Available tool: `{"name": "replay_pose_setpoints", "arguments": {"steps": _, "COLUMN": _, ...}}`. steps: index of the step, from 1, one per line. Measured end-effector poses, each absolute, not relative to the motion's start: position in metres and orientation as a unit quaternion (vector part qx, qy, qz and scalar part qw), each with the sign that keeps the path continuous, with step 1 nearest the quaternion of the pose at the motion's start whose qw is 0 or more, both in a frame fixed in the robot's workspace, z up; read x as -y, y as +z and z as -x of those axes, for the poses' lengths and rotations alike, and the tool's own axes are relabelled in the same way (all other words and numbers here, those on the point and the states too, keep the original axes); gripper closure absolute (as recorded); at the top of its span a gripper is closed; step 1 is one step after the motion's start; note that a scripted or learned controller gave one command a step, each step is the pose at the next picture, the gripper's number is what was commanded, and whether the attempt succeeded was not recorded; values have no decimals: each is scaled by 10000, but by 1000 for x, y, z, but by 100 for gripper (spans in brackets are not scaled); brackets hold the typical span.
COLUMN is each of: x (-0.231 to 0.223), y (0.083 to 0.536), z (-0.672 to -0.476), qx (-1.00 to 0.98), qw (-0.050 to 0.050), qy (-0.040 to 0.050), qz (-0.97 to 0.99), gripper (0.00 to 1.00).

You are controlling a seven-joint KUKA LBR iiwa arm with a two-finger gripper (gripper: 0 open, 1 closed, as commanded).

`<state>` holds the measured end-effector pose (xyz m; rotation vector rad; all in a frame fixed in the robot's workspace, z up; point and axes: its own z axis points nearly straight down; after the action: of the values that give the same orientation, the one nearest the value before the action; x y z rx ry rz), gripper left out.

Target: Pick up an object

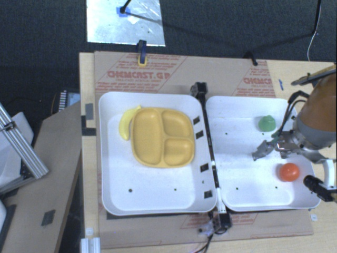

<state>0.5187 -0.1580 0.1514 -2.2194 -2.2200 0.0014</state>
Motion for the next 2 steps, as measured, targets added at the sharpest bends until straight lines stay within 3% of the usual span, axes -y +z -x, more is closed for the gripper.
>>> {"name": "replay_pose_setpoints", "arguments": {"steps": 1, "x": 156, "y": 109, "z": -519, "qx": 7072, "qw": 14, "qy": 5, "qz": 7070, "gripper": 0}}
{"name": "replay_pose_setpoints", "arguments": {"steps": 2, "x": 157, "y": 122, "z": -521, "qx": 7068, "qw": -15, "qy": -5, "qz": 7074, "gripper": 100}}
